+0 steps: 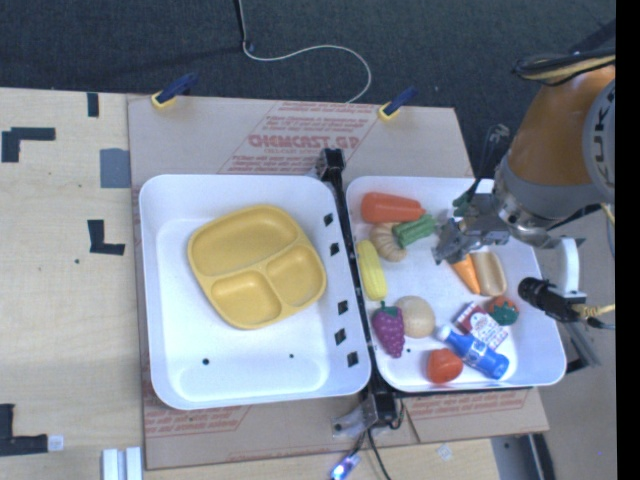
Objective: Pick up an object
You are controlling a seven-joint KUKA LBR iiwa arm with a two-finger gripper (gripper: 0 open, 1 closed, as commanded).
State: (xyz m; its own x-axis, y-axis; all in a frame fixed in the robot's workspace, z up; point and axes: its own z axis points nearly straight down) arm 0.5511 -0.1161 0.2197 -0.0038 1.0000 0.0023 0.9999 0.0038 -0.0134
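The right bin (545, 298) holds several toy foods: a red-orange pepper (390, 207), a green piece (414, 230), a beige lump (388, 244), a yellow corn cob (372, 270), purple grapes (388, 329), a pale potato (417, 316), a red tomato (444, 366), a blue bottle (479, 355), a red-and-white packet (480, 322), a hot dog bun (490, 271) and an orange carrot (465, 272). My gripper (452, 243) hangs low over the bin's upper middle, just right of the green piece and above the carrot. Nothing shows as gripped.
The left bin (170, 318) carries a yellow divided plate (257, 264). A black divider with clips (343, 268) runs between the bins. The arm's grey body and orange band (555, 138) overhang the right bin's far right corner. A white cable (300, 53) loops behind the bench.
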